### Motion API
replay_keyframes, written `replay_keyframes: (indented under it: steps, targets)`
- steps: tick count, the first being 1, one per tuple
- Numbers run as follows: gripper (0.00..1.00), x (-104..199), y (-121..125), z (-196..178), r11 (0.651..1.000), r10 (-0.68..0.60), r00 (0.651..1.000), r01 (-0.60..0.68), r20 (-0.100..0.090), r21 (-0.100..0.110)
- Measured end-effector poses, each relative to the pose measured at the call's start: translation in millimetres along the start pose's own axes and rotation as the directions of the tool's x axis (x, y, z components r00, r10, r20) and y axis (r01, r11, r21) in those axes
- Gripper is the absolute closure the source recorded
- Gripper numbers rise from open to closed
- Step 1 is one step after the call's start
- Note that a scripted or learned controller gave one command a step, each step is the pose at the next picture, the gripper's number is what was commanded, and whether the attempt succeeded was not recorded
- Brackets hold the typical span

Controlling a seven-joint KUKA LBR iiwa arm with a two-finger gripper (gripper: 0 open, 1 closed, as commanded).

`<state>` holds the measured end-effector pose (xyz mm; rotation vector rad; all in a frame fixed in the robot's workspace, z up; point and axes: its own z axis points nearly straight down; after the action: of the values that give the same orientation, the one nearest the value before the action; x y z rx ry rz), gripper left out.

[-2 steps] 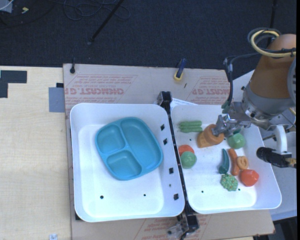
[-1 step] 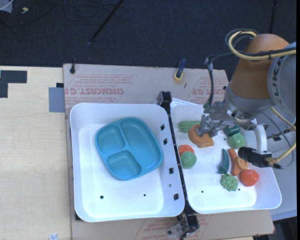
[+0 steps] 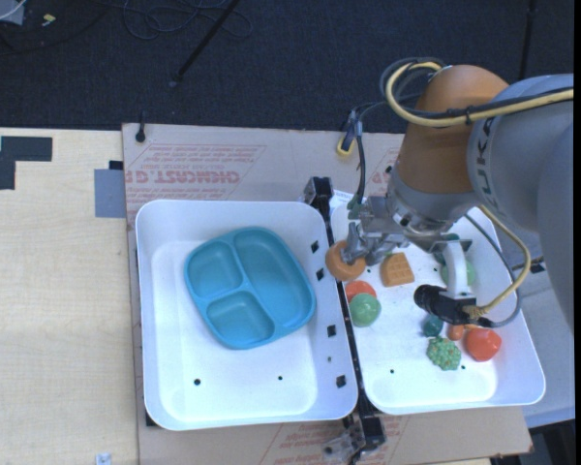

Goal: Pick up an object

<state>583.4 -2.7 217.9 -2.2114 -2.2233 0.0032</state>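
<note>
Pale wooden bench (image 3: 58,308) is noted at left; both bins are carried on it.

Left shallow white plastic bin (image 3: 165,376): one blue three-compartment plastic plate (image 3: 247,284) is seen lying flat, nearer the bin's far edge than its near edge. It is not judged a likely target.

Right shallow white plastic bin (image 3: 407,390): the candidate object is taken to be the round orange-brown disc (image 3: 344,262), which lies against the bin's left wall, toward the far left corner. The pincer (image 3: 370,245) is seen low over the bin, just beside the disc on its right. Contact cannot be confirmed, and whether the pincer is open or closed cannot be told. Nothing is seen to be held.

Handling, as judged: the disc is expected to be a light, stiff toy piece, fairly smooth and not fragile. A grasp across its rim is advised, on the far and near sides, since the left wall is judged to block one side.

Surroundings: a red-orange rounded toy (image 3: 360,289) and a green ball (image 3: 365,309) are seen close together on the near side of the disc. A square orange cracker-like piece (image 3: 397,270) lies just right of the pincer. Crowding is expected here.

Toward the near right corner, well apart from the disc, are recorded a small teal piece (image 3: 433,325), a green broccoli-shaped toy (image 3: 443,354) and a red tomato-shaped toy (image 3: 481,343).
</note>
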Motion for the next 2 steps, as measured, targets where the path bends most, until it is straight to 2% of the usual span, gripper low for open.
replay_keyframes:
  steps: [1,2]
  targets:
    - [1.0,51.4,-0.2,5.2,1.0,0.001,1.0,-0.001,0.0,0.0]
    - [1.0,84.5,-4.4,-6.9,1.0,0.002,1.0,-0.002,0.002,-0.002]
